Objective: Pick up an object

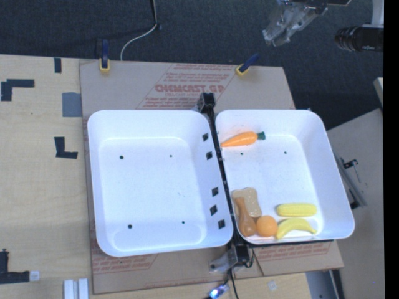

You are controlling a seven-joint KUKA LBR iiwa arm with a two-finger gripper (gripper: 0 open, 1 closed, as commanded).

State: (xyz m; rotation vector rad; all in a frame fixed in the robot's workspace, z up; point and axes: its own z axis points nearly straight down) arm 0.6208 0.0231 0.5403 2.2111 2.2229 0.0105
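the gripper (283, 28) hangs blurred at the frame's one o'clock, high over the dark floor beyond the bench, nothing seen in its grasp; whether it is open or closed cannot be told. the nearest pick, a carrot (240, 139), lies toward six o'clock from it, in the right bin's (324, 167) far corner beside the divider, long axis running nine to three, green tip at three. two bananas (296, 219), an orange (266, 226) and a tan block (246, 203) crowd the bin's near edge.
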